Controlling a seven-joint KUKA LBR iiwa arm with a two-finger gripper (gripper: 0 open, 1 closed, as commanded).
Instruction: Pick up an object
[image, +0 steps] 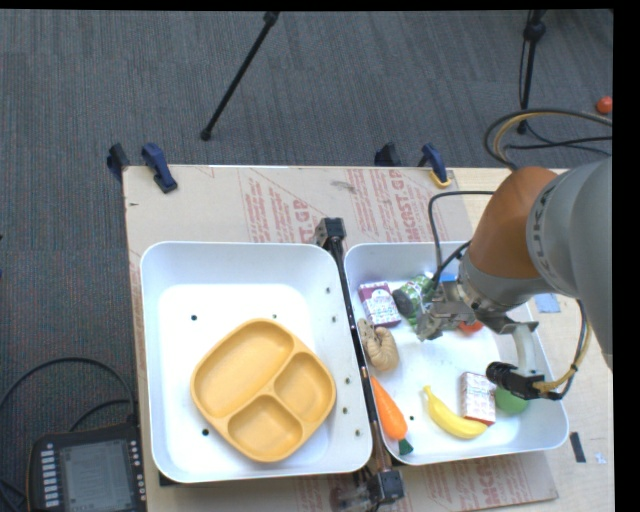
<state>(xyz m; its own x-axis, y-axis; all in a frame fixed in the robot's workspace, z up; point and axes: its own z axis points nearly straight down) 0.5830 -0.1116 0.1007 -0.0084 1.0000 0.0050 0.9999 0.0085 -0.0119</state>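
Note:
My gripper (432, 320) hangs low in the right bin (548, 432), near its middle. It sits right beside a green and silver packet (411, 297) and just right of a purple packet (378, 301). A small red-orange thing (469, 327) peeks out from under the wrist. Below and to the left of the gripper lies a tan lumpy piece (380, 348). An orange carrot (388, 408), a yellow banana (452, 416), a red and white box (478, 396) and a green ball (511, 403) lie along the bin's front.
The left bin (160, 300) holds a yellow divided plate (262, 389). A black divider clamp (331, 233) stands between the bins. The arm's grey and orange body (530, 240) covers the right bin's far right corner. Cables run along the right bin's side.

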